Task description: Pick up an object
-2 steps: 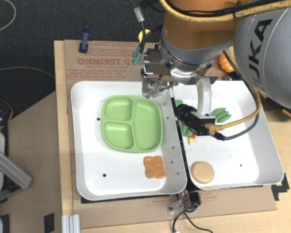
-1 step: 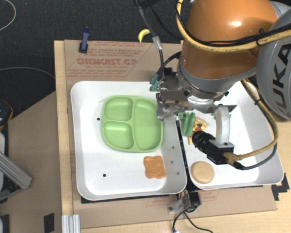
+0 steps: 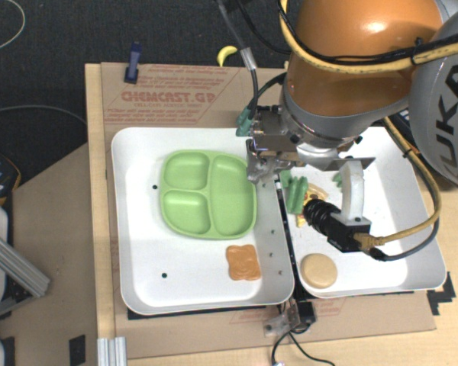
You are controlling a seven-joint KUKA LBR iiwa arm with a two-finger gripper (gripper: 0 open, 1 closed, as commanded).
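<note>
Camera view: the gripper [image 3: 278,170] hangs under the arm's wide wrist, over the inner edge of the right bin [image 3: 416,235], and the wrist hides it too far to tell whether it is spread or closed. Nothing can be seen held in it. Just below it lies a slim green toy piece [image 3: 294,194], close beside the wall between the bins. It is the likeliest thing to be picked. It looks like light, stiff plastic, probably smooth and apt to slip or roll, so a pinch across its narrow middle seems best, kept off the wall. A round tan disc [image 3: 319,271] sits nearer the front of the same bin. It is flat and so harder to get under. In the left bin [image 3: 137,235] rest a green divided plate [image 3: 210,193] and, well apart towards the front, an orange waffle-shaped toy [image 3: 243,262].
</note>
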